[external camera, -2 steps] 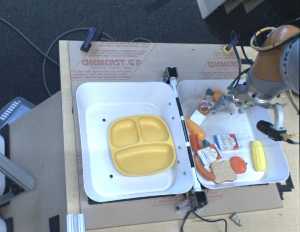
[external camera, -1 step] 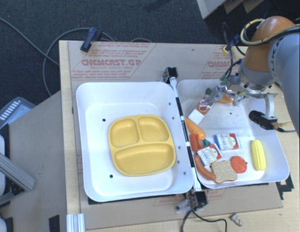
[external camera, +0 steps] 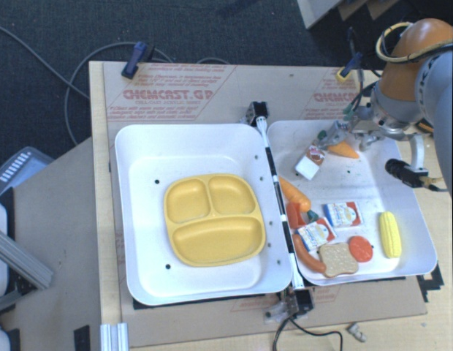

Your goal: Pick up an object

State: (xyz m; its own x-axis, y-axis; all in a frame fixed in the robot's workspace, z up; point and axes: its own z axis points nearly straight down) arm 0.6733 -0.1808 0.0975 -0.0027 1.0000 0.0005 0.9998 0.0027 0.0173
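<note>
We see the tool (external camera: 336, 134) low in the far part of the right bin (external camera: 416, 258), touching an orange piece (external camera: 346, 151), and we cannot tell its opening.

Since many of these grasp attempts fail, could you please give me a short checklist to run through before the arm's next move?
1. Claw over the right bin: ok, at its far end.
2. Object between its fingers: cannot tell; an orange piece and a small carton lie just beside it.
3. Other targets available: ok; corn cob, toast slice, tomato and carrot sit at the near end.
4. Near items spaced for a clean grasp: not ok, crowded together.
5. Yellow divided plate in the left bin: ok, flat.
</note>
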